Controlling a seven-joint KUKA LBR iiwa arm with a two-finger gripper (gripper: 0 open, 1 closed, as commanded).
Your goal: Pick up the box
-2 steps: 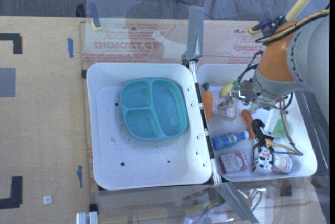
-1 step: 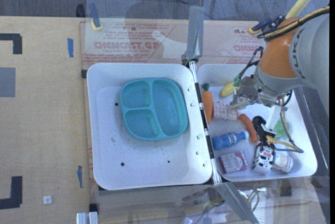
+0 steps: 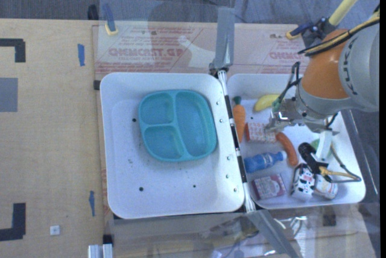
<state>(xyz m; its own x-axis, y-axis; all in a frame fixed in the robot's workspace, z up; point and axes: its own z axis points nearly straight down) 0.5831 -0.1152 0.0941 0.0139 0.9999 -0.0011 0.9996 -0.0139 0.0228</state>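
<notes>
Far off to my pincer's left: the left bin, holding a teal divided plate, nothing I need there. Closer in, still left of the pincer, a carrot lies along the right bin's inner wall. Just left of and slightly below the tips is a small red-and-white packet; could be a box, can't confirm. Below-left of me sits a blue bottle, and below that the pinkish box, flat on the bin floor near the front edge. That's my best read of the target. My pincer hangs over the middle of the right bin, nothing visible between the tips; whether it's wide or narrow I can't tell from this angle. A banana is just above-left of it, a sausage just below. Further right and below: a black-and-white cow toy and some clutter. Step: approach, no grasp yet. Next move, as I judge it: shift down-left past the bottle, centre over the box, line up across its short side, descend. Bottle and cow toy crowd it on both sides.
</notes>
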